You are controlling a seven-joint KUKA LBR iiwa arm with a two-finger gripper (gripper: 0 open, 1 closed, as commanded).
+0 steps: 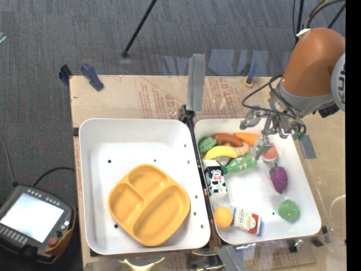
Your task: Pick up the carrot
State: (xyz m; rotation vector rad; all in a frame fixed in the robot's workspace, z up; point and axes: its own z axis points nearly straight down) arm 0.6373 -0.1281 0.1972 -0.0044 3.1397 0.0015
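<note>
The carrot [247, 138], a short orange piece, lies at the back of the right bin [307, 205], between a red sausage [227, 138] and a red-and-white slice [271, 154]. My gripper [274, 140] hangs over the bin's back right, just right of the carrot. It looks open and nothing is between its fingers. One grey finger [261, 149] points down between the carrot and the slice.
The right bin also holds a banana [221, 152], a green bottle [240, 164], a cow-print carton [215, 181], a purple fruit [278, 178], a green fruit [288, 210], an orange [223, 216] and a juice box [246, 221]. In the left bin [98, 151] lies a yellow divided plate [149, 204].
</note>
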